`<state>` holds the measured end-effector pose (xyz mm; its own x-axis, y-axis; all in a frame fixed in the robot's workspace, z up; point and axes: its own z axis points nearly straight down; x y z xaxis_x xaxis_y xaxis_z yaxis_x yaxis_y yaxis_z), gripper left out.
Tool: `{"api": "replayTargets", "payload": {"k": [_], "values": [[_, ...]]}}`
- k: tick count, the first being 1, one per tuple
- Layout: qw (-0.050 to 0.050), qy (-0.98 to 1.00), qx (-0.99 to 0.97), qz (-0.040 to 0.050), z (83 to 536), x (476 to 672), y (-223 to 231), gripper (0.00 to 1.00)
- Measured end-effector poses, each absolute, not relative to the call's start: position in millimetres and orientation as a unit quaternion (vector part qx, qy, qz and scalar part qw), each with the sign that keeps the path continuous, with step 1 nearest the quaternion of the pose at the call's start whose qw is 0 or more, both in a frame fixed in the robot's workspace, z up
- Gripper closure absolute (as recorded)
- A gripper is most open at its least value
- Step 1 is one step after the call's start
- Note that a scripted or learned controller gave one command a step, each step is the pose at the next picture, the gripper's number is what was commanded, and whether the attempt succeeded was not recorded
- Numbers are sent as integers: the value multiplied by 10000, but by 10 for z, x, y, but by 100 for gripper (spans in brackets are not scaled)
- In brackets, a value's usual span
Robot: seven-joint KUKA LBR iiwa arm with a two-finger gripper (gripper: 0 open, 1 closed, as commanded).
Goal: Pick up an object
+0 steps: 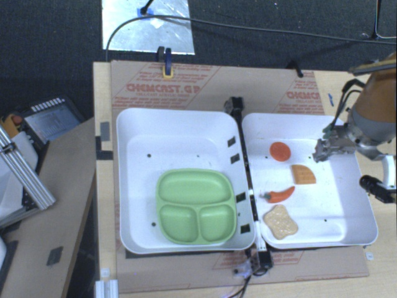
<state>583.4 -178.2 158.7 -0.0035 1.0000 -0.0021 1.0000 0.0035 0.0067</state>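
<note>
We count two white bins: the left bin (133, 166) and the right bin (347, 219). One green divided tray (195, 205), three compartments, lies in the left bin. Right of that tray we count four food pieces: one red disc (280, 151), one orange wedge (303, 174), one red-orange pepper (281, 195), one beige piece (280, 221).

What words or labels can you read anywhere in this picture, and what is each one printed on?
"CHEMCAST G.P": red print on the brown protective sheet under the bins, upper left.
A second red print of the same style on that sheet, upper right: partly cut off by the right bin, too blurred to read.
The device with a screen at far left: any markings too small to read.
</note>
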Motion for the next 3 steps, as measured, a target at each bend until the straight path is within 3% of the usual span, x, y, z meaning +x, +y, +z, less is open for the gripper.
{"api": "replayTargets", "payload": {"k": [2, 3], "values": [[32, 7088, 7054, 18, 2534, 5930, -1736, 100], [5, 7104, 7038, 14, 2576, 5885, -1208, 100]]}}
